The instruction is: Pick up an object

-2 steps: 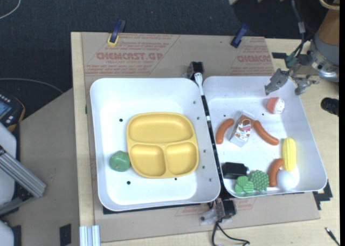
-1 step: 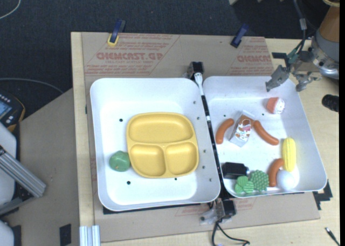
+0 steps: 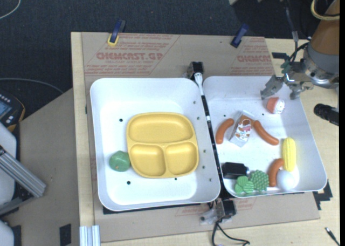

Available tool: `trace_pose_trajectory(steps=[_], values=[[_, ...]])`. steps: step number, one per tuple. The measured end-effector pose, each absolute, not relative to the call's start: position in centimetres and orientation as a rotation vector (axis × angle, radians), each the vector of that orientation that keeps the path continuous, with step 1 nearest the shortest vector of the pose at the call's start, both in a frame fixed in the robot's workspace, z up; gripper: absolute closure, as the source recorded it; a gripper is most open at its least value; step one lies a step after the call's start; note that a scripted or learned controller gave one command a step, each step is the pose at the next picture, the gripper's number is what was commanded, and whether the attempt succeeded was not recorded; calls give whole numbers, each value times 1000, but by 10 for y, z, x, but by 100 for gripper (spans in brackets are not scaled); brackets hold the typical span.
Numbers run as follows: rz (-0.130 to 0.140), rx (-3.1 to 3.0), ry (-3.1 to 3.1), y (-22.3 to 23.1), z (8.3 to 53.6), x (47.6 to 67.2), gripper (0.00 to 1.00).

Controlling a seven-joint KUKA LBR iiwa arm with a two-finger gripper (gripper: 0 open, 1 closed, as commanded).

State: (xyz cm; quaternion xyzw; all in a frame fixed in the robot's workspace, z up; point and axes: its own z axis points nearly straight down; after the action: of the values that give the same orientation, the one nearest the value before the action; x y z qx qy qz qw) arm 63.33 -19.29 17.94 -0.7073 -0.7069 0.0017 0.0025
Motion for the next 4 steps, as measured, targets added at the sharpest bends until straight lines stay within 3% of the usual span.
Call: trace_pose_trajectory(steps=[2, 3, 4], values=[[2, -2220, -2220, -191, 84, 626, 0], [-1, -2223, -2222, -191, 96, 627, 100], [-5, -2228, -2226, -194, 160, 626, 100]])
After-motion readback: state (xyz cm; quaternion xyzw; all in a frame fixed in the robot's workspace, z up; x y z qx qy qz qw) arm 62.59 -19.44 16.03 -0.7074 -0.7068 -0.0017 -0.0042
